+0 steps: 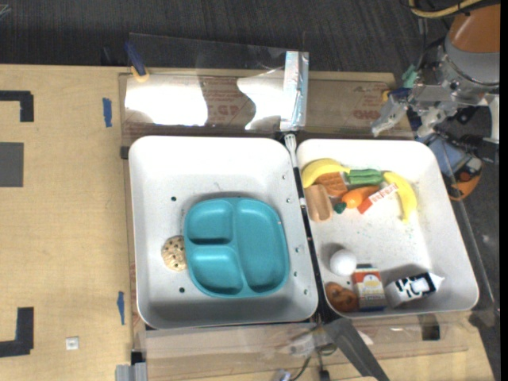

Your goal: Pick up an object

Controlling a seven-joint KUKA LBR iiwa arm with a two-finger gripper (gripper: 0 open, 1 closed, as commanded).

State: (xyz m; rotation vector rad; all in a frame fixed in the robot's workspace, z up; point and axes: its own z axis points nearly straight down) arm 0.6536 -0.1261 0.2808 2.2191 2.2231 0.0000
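Arm [476, 30] cut off at upper right edge

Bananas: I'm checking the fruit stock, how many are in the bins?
2. One banana lies at the right bin's far left; the other banana lies further right.

A clear plastic sheet [214, 94] stands behind the two white bins [151, 173], catching glare. Blue tape strips [106, 111] and black corner marks [21, 105] sit on the tan table [59, 236]. Dark carpet [238, 6] lies beyond.

Grey arm [474, 34] at upper right — claw [394, 111] low, leftward — orange band above.
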